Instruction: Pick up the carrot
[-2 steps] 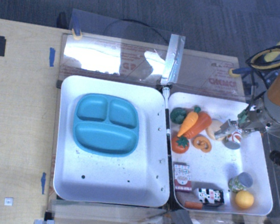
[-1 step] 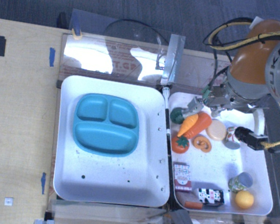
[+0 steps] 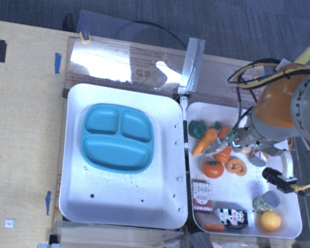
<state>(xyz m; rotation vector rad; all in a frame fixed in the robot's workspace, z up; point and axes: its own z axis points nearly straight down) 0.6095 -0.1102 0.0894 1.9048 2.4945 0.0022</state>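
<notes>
The carrot (image 3: 204,141) is orange and long, and it lies slanted at the upper left of the right bin (image 3: 291,234), next to a green vegetable (image 3: 197,128). My gripper (image 3: 230,140) hangs low over the bin just right of the carrot's upper end, among the toy foods. Its tips are hidden in the clutter. Nothing is visibly lifted.
Below the gripper lie a red piece (image 3: 223,154), a tomato (image 3: 213,168) and an orange ring-shaped item (image 3: 236,167). Nearer the front are a small red-and-white box (image 3: 201,193), a black-and-white carton (image 3: 231,216), a can (image 3: 264,202) and an orange (image 3: 270,220). The left bin (image 3: 70,194) holds a blue divided plate (image 3: 119,137).
</notes>
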